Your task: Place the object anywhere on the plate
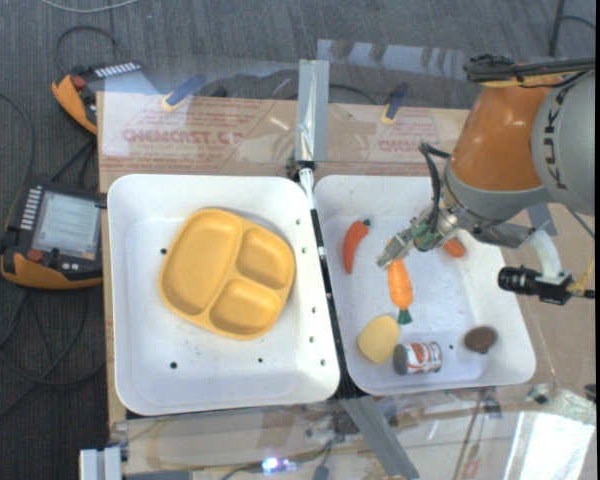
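The grey arm (540,138) with its orange band enters from the upper right of the frame and bends down over the right bin (500,368). Its wrist slants down and to the left, and the jaws (405,246) sit low over the middle of that bin, just above the top end of a small carrot (400,285). Whether the jaws are released or clenched cannot be told from this view; nothing is seen between them.

The carrot is orange with a dark green stub at its lower end, and it lies nearly upright in the frame on the bin floor, at the centre of the right bin. To its left, near the bin's left wall, lies a curved red-orange pepper (353,243) with a green tip. Below the carrot, toward the bin's lower edge, a yellow lemon-like piece (379,339) lies just beside a small can (418,357) lying on its side, and a dark brown lump (480,340) sits further right. A small orange piece (454,249) shows just right of the jaws, partly hidden by the arm.

The left bin (140,368) holds the yellow plate (228,271), divided into three compartments and turned at a slant, in the middle of the frame's left half. The plate is well apart from the carrot, with the walls of both bins between them.
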`<state>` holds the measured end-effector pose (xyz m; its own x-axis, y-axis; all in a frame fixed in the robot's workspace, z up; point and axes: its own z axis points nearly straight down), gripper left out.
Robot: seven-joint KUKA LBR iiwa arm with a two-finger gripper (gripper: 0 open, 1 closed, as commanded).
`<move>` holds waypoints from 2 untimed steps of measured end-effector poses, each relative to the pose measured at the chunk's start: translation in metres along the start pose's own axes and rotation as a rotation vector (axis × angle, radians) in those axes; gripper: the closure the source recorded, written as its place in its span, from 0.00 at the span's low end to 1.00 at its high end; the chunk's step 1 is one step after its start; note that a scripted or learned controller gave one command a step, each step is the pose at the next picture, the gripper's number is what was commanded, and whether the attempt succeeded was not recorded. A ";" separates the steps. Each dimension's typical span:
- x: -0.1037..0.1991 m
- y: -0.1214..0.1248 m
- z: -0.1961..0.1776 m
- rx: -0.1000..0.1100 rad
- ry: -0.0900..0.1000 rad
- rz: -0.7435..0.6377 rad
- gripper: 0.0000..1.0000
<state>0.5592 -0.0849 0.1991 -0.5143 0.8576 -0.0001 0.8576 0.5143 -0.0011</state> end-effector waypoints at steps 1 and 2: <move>0.029 0.053 0.018 0.002 0.000 -0.124 1.00; 0.104 0.091 0.007 0.001 0.000 -0.202 1.00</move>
<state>0.5838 0.0509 0.1924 -0.6760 0.7369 0.0006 0.7369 0.6760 -0.0018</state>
